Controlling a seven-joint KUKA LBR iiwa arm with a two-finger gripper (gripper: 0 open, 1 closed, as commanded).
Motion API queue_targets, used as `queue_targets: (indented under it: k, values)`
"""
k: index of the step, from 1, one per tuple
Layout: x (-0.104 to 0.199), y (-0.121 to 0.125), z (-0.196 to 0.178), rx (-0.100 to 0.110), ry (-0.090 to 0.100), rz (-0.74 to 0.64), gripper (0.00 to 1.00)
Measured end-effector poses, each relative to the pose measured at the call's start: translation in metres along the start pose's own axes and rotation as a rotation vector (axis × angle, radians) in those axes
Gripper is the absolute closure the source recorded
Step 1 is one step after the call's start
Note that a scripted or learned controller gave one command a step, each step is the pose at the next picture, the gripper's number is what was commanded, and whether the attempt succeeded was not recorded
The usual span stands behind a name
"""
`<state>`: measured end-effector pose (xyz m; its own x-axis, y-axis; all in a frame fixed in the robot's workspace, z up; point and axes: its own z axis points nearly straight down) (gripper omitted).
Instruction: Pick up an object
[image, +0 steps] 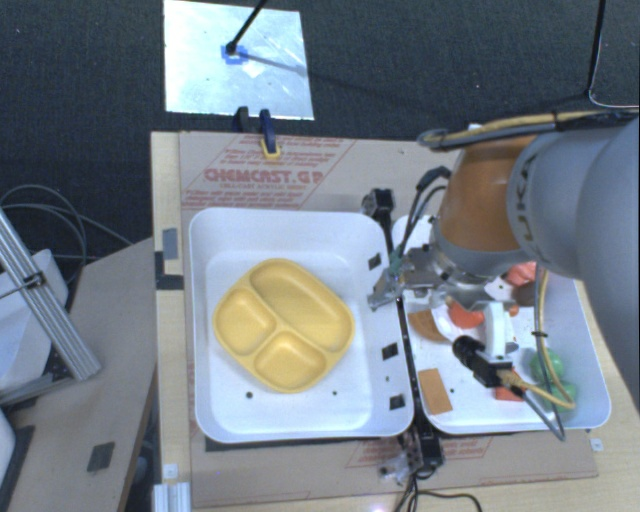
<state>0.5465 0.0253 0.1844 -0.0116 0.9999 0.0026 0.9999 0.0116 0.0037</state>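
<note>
The left white plastic bin (215, 330) serves as the reference landmark. A yellow three-compartment plastic plate (283, 324) lies flat on its floor, roughly central, clear of all four walls.

The right white bin (590, 385) stands directly beside the landmark bin, their adjoining walls nearly touching along a dark seam. It contains several small items: a flat brown rectangular piece (434, 390) near the shared wall, an orange-red rounded object (464, 315) further from the landmark, a green rounded object (551, 368) toward the far side, and a second orange-red piece (521, 273) partly hidden by the arm.

The grey arm with the orange band (485, 200) is positioned over the right bin, on the side away from the landmark. The tool (468, 310) hangs low over that bin's contents, close to the orange-red rounded object. Whether the tool is released or clenched cannot be told, because the wrist housing and cables cover it.

Both bins rest on a brown cardboard sheet (265, 165) on the bench.
</note>
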Motion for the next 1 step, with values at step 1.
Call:
queue_targets:
  k: [1]
  values:
    - [0.0842, -0.0231, 0.0006, 0.004, 0.002, -0.001, 0.0]
